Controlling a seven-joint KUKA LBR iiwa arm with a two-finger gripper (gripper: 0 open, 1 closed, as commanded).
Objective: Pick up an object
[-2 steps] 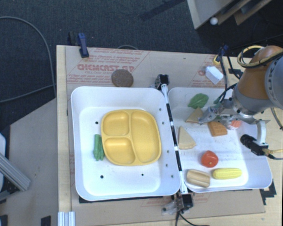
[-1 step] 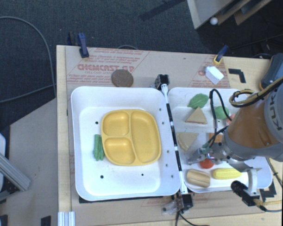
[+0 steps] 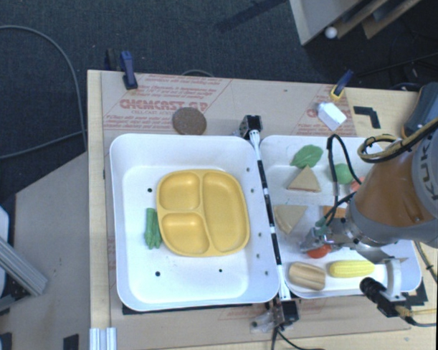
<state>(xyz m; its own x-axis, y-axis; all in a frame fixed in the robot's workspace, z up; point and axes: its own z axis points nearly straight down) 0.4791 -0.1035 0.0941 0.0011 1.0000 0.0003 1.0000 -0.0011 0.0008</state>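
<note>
At the near edge of the right bin [image 3: 277, 160], a roll [image 3: 306, 276] and a corn cob [image 3: 350, 268] are laid side by side, the roll to the left, with a small gap between them. Just beyond them a red piece [image 3: 318, 251] is seen on the bin floor, partly covered by the gripper [image 3: 323, 235], which is lowered directly over it; whether the gripper is spread or closed cannot be told, and no hold on the red piece can be made out. The arm [image 3: 394, 198] is brought in from the right, and much of that side of the bin is hidden by its orange band. Left of the gripper, near the wall shared by the bins, a tan wedge [image 3: 289, 218] is placed. In the left bin [image 3: 129, 275] a yellow divided plate [image 3: 202, 212] is set near the middle, and a green pod [image 3: 153, 229] is laid just beside its left rim, on the bin floor. Farther back in the right bin a second wedge [image 3: 305, 181] is found, with a green leaf [image 3: 306, 156] just behind it and another green piece [image 3: 343, 173] to its right, close to the arm's cable. Beyond the bins, on the bench [image 3: 96, 202], a brown disc [image 3: 188, 121] is seen behind the left bin and a white block [image 3: 331, 115] behind the right one. Two blue clamps are fixed at the far edge, one at the left [image 3: 127, 69] and one at the right [image 3: 342, 83].
</note>
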